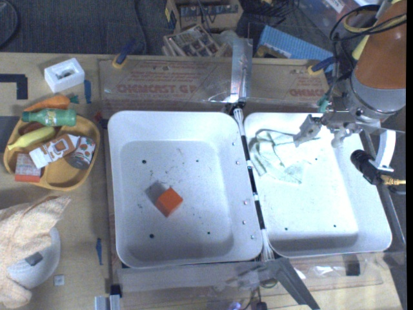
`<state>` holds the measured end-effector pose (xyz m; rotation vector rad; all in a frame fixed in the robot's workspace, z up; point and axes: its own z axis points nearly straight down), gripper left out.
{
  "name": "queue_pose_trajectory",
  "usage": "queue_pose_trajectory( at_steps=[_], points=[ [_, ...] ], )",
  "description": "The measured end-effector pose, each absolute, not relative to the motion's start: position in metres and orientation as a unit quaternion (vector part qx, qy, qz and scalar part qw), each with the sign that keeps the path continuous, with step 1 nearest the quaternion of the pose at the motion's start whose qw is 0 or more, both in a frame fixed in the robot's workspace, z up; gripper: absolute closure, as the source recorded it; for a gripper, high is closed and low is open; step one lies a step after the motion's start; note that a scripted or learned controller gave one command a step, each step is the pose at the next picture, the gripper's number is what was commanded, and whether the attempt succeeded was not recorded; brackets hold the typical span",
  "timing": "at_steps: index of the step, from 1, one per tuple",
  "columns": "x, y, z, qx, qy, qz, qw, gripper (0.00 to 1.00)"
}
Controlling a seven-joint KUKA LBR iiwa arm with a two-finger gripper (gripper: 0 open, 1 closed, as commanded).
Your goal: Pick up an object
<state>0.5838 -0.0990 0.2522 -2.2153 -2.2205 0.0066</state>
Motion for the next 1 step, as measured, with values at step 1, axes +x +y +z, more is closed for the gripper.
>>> queue_pose_trajectory(
  at_steps=[1],
  points=[
    [0.6188,-0.0967,0.1187,-0.736,-0.677,0.0019,0.002,0.0]
  ],
)
